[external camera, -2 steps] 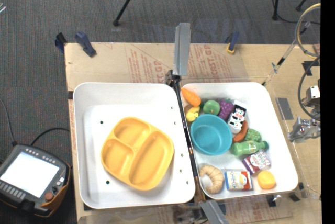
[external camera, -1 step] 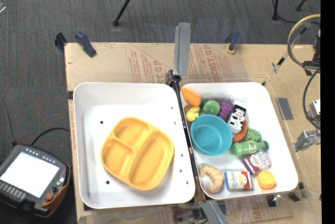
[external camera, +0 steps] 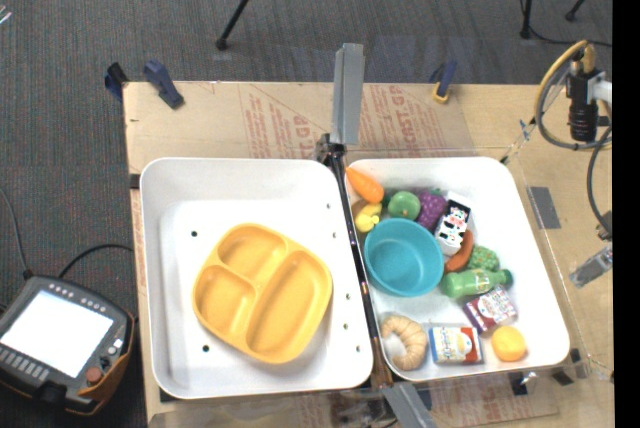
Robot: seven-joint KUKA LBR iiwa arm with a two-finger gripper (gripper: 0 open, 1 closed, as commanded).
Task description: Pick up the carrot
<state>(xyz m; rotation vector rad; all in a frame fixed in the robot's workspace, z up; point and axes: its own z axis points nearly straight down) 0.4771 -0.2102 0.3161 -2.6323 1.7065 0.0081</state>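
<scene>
Camera view. Orange and tapered, the carrot (external camera: 365, 185) is lying in the far left corner of the right bin (external camera: 541, 246), close to the wall it shares with the left bin (external camera: 160, 216). A green apple (external camera: 404, 205) is sitting just to its right, with purple grapes (external camera: 431, 208) beside that. A teal bowl (external camera: 402, 256) is standing near the carrot on the camera's side, and a small yellow toy (external camera: 368, 218) is resting between the two. Other toy foods are crowding the right bin's near side, among them a pale pastry (external camera: 405, 339) and a yellow fruit (external camera: 509, 343). A yellow divided plate (external camera: 262, 291) is lying flat in the left bin. Both bins are sitting on a cardboard sheet (external camera: 250, 116).
</scene>
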